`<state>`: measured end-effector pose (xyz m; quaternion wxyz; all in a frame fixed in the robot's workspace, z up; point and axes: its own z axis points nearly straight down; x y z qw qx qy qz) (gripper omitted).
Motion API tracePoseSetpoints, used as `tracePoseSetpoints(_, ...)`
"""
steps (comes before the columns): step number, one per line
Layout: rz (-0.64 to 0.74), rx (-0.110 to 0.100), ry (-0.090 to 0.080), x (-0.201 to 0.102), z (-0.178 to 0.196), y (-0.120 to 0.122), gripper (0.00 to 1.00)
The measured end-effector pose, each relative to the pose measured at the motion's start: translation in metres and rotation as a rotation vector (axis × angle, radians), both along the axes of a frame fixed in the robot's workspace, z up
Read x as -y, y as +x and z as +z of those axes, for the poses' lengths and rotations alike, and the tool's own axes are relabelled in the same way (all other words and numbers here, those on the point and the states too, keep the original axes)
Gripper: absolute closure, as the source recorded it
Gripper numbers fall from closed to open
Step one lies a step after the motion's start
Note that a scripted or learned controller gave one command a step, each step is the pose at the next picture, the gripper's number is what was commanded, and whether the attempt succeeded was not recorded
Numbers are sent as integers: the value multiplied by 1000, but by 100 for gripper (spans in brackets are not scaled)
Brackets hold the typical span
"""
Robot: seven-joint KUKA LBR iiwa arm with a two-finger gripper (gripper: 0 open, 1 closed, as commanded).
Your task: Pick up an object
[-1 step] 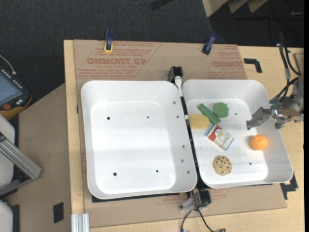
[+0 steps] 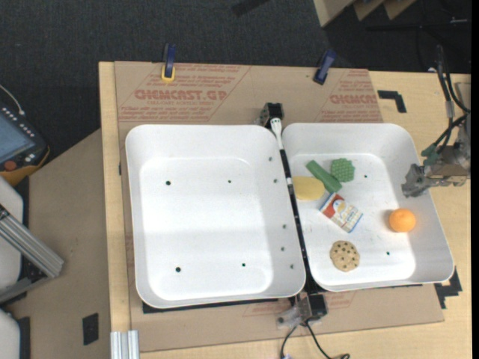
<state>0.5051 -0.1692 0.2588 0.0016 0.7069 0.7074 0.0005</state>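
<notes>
The right bin (image 2: 374,142) holds several small objects. An orange ball (image 2: 403,221) lies near its right wall. A brown cookie (image 2: 344,256) rests toward the front. A small red, white and blue carton (image 2: 341,213) sits in the middle, and a yellow piece (image 2: 307,188) lies by the left wall. A green stick (image 2: 323,176) and a green leafy piece (image 2: 343,170) lie behind them. My gripper (image 2: 416,179) hovers over the bin's right rim, above and slightly right of the orange ball, holding nothing that I can see.
The left bin (image 2: 150,223) stands beside the right one on a cardboard sheet (image 2: 224,88). Two blue clamps (image 2: 169,60) (image 2: 325,66) hold the sheet's far edge. Cables (image 2: 449,103) hang at the right, near the arm.
</notes>
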Motion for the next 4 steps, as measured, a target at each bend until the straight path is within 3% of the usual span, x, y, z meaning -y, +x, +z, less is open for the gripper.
tracePoseSetpoints(1, 5, -5, 5, -55, 16, -26, 100)
tracePoseSetpoints(2, 7, 2, 2, -117, 29, 5, 100)
tracePoseSetpoints(3, 8, 1, 4, -185, 61, -26, 100)
tracePoseSetpoints(4, 6, 5, 4, -244, 127, -25, 100)
